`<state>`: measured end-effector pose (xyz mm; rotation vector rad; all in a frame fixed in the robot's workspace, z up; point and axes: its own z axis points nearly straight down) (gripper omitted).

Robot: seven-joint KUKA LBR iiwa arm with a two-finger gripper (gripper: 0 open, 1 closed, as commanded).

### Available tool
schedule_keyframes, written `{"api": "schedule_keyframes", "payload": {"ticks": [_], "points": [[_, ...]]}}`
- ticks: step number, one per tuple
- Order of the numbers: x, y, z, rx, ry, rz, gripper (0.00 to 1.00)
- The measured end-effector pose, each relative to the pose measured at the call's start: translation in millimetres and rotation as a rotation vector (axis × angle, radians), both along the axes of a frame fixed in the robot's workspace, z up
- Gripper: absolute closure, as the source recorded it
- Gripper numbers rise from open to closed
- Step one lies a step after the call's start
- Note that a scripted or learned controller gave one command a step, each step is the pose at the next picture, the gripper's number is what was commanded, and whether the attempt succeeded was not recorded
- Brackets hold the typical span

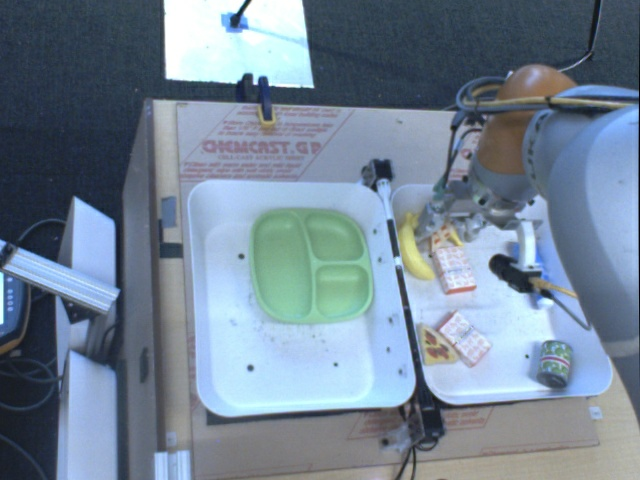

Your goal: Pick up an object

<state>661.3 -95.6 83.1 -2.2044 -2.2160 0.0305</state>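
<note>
Left bin (225,228): one pale green divided plate (310,266) with three compartments, lying flat and face up near the middle.

Right bin (505,353): yellow banana (414,251) along the left wall, in the far half. Just beside it lies a red-and-white carton (454,269), flat, its long side running away from the camera. Nearer the front, a second red-and-white carton (467,338) lies flat and angled, touching a small orange-patterned packet (433,344). Dark can (552,362), upright, in the front right corner, well apart from the rest.
</note>
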Motion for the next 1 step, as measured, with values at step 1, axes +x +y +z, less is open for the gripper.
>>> {"api": "schedule_keyframes", "payload": {"ticks": [1], "points": [[1.0,0.6,10.5,0.000,-0.004,0.003,1.00]]}}
